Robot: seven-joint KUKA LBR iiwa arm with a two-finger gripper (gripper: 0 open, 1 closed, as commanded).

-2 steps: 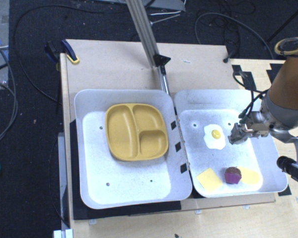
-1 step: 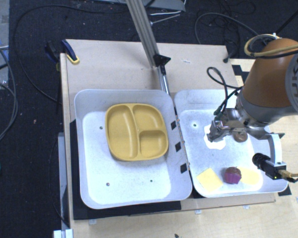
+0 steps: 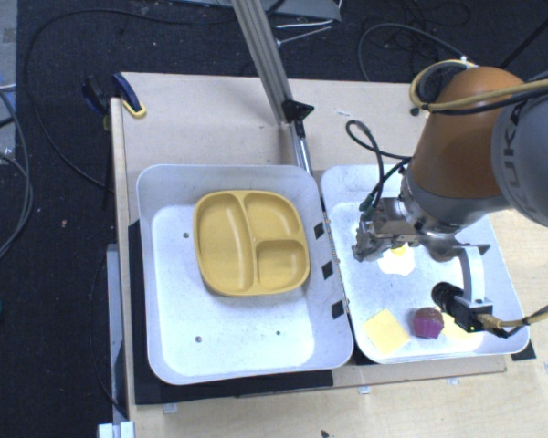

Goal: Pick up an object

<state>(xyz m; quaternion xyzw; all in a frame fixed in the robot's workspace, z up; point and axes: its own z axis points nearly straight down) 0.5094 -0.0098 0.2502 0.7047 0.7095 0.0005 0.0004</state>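
In the right bin lie a pale yellow square block, a small purple round object, and a white-and-yellow piece partly hidden under the arm. My gripper hangs low over the right bin's middle, just left of the white-and-yellow piece. The wrist hides much of the gripper, and I see nothing held in it.
The left bin holds a yellow divided plate with three compartments. A metal pole slants over the bench at the back. Black clips sit along the seam between the bins.
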